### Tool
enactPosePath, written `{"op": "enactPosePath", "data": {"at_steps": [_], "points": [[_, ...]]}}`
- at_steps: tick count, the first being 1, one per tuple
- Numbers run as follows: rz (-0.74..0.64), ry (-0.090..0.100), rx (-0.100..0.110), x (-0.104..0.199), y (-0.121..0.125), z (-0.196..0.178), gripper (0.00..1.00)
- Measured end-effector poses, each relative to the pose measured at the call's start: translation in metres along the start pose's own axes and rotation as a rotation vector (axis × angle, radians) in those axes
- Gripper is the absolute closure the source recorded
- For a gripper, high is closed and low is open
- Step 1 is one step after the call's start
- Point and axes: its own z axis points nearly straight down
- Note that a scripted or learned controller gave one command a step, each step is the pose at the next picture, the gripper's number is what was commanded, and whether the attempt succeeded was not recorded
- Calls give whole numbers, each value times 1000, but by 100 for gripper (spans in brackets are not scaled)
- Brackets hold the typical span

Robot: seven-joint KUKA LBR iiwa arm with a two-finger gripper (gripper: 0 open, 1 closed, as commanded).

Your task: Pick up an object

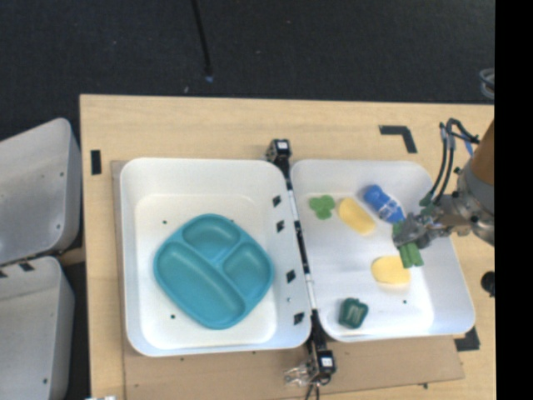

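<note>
Your left bin [133,223] holds a teal tray [213,269]; the right bin [441,307] holds two yellow pieces, a blue bottle [381,202] slanting up-left, green bits, and the gripper [410,238], jaws unreadable.

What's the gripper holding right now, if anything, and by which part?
Cannot be told. The gripper is low in the right bin, over a green piece just above a yellow object; no clear grasp shows.
</note>
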Motion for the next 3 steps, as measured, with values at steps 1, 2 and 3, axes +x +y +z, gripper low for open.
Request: {"op": "enactPosePath", "data": {"at_steps": [1, 2, 3], "points": [[1, 1, 3, 43, -3, -1, 100], [2, 1, 3, 100, 2, 9, 100], [0, 1, 5, 149, 9, 22, 100]]}}
